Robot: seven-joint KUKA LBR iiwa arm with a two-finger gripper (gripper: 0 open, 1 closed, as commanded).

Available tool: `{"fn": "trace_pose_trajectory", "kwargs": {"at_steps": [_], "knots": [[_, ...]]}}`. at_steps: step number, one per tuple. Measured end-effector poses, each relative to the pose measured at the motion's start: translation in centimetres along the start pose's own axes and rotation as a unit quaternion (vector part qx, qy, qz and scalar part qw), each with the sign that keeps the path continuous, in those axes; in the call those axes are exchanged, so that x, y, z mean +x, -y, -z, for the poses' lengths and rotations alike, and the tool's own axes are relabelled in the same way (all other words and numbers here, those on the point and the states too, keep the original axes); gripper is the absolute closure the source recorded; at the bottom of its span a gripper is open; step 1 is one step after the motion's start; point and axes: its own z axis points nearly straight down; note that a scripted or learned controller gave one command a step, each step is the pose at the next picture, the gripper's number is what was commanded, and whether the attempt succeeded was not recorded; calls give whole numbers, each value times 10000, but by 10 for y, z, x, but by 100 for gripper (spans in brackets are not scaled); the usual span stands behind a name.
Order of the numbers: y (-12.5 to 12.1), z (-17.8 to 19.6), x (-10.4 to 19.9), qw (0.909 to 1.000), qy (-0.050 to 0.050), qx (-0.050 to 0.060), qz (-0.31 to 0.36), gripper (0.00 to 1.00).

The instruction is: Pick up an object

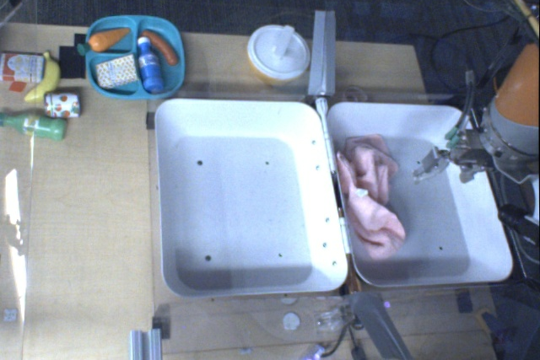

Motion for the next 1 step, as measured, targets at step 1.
{"fn": "trace_pose_trajectory", "kwargs": {"at_steps": [1], "knots": [[-44, -122, 33, 9923, 5, -16, 1239, 0]]}}
